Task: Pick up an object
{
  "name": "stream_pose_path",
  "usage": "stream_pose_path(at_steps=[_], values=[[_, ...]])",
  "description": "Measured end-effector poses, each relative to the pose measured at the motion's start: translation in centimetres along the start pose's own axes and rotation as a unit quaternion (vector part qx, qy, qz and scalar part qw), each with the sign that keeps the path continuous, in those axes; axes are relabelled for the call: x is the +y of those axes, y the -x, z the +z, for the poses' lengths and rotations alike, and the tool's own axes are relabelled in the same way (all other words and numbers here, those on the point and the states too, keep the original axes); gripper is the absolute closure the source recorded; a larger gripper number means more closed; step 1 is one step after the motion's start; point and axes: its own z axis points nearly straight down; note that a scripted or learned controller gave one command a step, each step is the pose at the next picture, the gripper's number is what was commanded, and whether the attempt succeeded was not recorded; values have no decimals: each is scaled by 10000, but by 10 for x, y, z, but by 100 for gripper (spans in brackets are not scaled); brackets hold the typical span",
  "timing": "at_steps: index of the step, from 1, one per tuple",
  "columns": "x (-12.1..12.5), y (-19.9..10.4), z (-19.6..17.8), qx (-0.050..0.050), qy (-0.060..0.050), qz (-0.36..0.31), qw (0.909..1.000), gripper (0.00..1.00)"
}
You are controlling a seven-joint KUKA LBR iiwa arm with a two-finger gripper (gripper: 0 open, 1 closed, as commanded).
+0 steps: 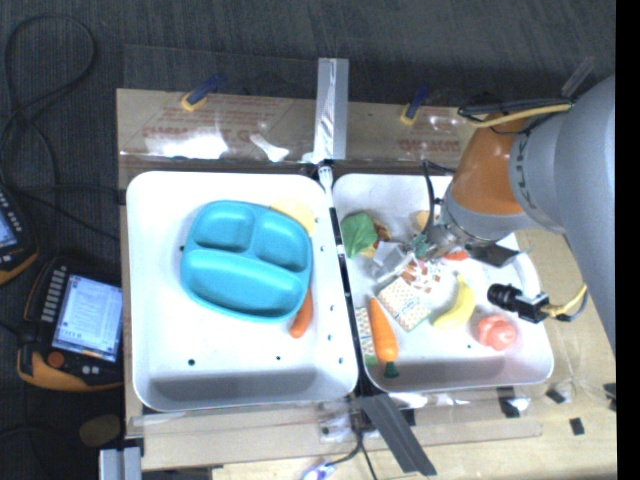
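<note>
Camera view has your claw [428,240] down low in the right bin [530,363], tucked under the orange-banded wrist, so you cannot tell its state from here. Candidates crowd beneath it: a green leafy piece [358,233] to its left, a patterned flat card [410,293] just below, a banana [456,305], a carrot [381,333], a red tomato-like piece [497,332]. The card lies flat and offers little to pinch. Favour something rounded with free space on both sides, such as the banana or tomato, centre over it, and come straight down before you close.

Grey arm [575,158], orange wrist band [487,173]
</note>
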Motion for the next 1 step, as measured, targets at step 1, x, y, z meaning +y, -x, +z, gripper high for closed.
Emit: stream_pose_path(at_steps=[1], values=[[1,0,-11,-5,-3,-5,10000,100]])
